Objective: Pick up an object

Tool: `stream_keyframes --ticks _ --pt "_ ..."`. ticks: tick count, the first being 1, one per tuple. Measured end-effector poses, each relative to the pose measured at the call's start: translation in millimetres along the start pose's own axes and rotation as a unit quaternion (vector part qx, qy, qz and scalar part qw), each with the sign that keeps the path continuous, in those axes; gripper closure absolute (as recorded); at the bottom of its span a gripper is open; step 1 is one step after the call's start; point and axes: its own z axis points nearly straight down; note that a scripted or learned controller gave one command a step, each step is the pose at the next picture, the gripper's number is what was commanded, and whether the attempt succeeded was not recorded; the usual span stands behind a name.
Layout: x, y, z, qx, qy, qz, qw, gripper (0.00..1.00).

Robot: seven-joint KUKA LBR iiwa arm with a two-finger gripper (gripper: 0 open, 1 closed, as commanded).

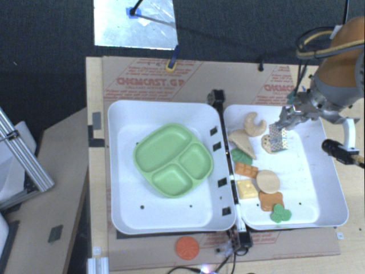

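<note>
Two white bins sit side by side on a tabletop (pixel 68 153) covered by brown cardboard (pixel 154 79). The cardboard carries red print reading "CHEMCAST GP" behind the left bin, and the same print shows partly behind the right bin, cut off by the arm.

The left bin (pixel 122 124) holds a green tray (pixel 173 160) with three compartments, lying near its middle.

The right bin (pixel 319 193) holds a cluster of toy foods along its left side: a curled beige piece (pixel 254 123) at the back, a tan wedge (pixel 242 140) with a green sliver under it, an orange waffle (pixel 246 169), a yellow block (pixel 247 188), a round tan disc (pixel 268 181), an orange piece (pixel 270 200), and a green clover shape (pixel 280 213) nearest the front.

The arm (pixel 342 67) comes in from the right, and its tool (pixel 284 120) hangs over the back of the right bin. A checkered grey block (pixel 276 138) sits directly below its tip, touching or overlapping a small round speckled piece (pixel 267 144). Whether the block is between the fingers, and how wide they stand, cannot be told.

An orange disc (pixel 187 247) lies on the cardboard in front of the bins. A silver sheet (pixel 135 16) lies behind the tabletop, with a blue clip (pixel 134 12) on it.
</note>
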Motion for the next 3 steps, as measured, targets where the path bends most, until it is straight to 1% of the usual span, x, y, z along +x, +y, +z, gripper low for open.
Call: stream_keyframes --ticks 1,2,3 --pt "0.1 1.1 -13.0 0.002 0.001 0.0 1.0 1.0" --pt "56.9 10.6 -23.2 0.002 0.002 -0.003 1.0 1.0" --pt "107.7 20.7 -30.1 0.003 0.002 -0.003 1.0 1.0"
